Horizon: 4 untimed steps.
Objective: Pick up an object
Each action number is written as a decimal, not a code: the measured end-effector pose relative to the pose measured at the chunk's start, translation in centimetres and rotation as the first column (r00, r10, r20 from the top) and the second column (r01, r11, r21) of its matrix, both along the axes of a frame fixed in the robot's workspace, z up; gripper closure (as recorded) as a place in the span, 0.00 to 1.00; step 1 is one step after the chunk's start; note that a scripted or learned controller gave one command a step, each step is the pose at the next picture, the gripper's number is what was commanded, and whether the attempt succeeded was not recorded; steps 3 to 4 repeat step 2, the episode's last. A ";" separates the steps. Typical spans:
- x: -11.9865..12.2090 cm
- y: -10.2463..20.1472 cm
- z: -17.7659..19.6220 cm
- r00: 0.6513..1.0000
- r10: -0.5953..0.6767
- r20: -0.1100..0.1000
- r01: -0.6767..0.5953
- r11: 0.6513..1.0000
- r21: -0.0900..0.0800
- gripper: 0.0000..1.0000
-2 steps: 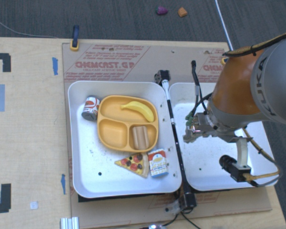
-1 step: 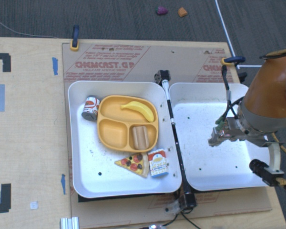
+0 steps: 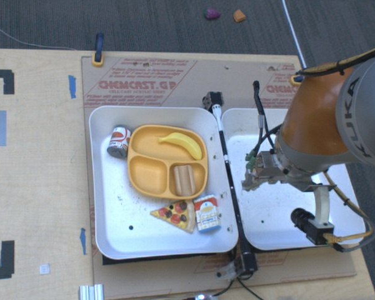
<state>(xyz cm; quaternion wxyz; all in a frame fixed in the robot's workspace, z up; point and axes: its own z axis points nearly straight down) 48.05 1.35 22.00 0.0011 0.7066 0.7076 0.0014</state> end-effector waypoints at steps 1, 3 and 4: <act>-0.1 4.2 0.0 1.000 0.000 -0.001 0.000 1.000 -0.001 1.00; -0.1 1.6 -1.5 1.000 -0.002 -0.006 0.002 1.000 0.000 1.00; -0.1 1.6 -1.5 1.000 -0.002 -0.006 0.002 1.000 0.000 1.00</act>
